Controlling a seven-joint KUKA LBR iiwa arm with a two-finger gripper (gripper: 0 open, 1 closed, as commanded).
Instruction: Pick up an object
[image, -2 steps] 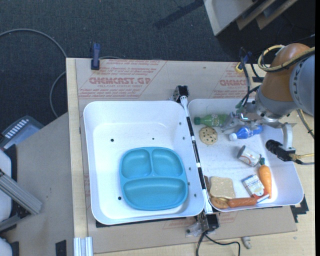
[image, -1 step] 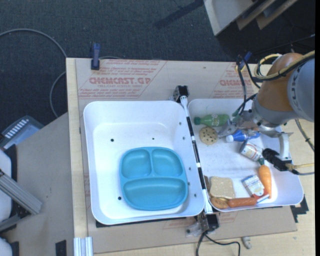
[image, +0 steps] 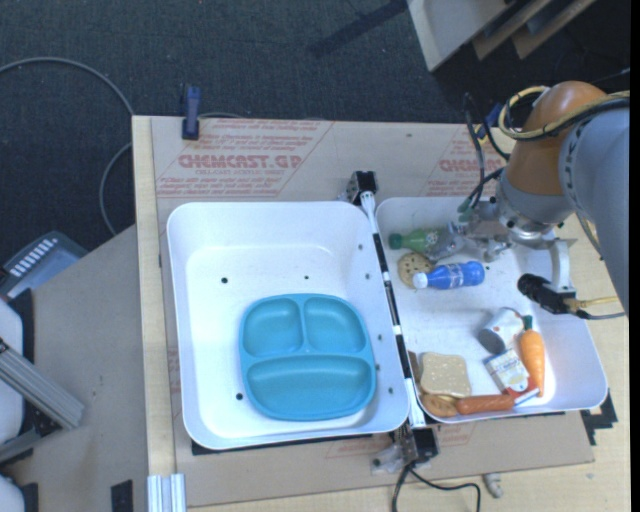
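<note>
Dark carpet surrounds the bench (image: 250, 150), which carries two white bins. The left bin (image: 200, 260) holds a blue divided plate (image: 305, 355). In the right bin (image: 580, 350), the gripper (image: 462, 238) hovers over a small blue bottle (image: 450, 275) lying on its side; its spread I cannot tell. The bottle looks light, rigid and slick, likely to roll: best pinched across its middle.

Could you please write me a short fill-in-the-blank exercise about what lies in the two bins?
1. The blue divided plate lies in the ___ bin of the view.
2. The blue bottle lies on its ___ in the right bin.
3. The slice of bread lies near the bin's front edge, beside the ___.
4. The carrot is coloured ___.

Missing words: left; side; sausage; orange
</note>
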